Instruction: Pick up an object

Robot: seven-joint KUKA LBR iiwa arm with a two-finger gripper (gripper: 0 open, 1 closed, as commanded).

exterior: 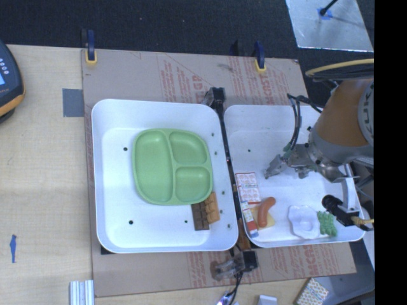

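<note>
below the tool (275, 168), apart, lies a sausage (264, 209); tool spread unclear.

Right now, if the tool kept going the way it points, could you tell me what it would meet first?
The tool points left across the right bin. Probably bare bin floor first, then the divider by the green plate's bin; the sausage lies nearer the camera, off that line. Depth is unclear.

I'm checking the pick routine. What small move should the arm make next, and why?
Probably shift the gripper toward the camera and down over the hot dog. The gripper hangs over a bare part of the right bin, with nothing seen between its fingers; the items lie along the bin's near side.
</note>
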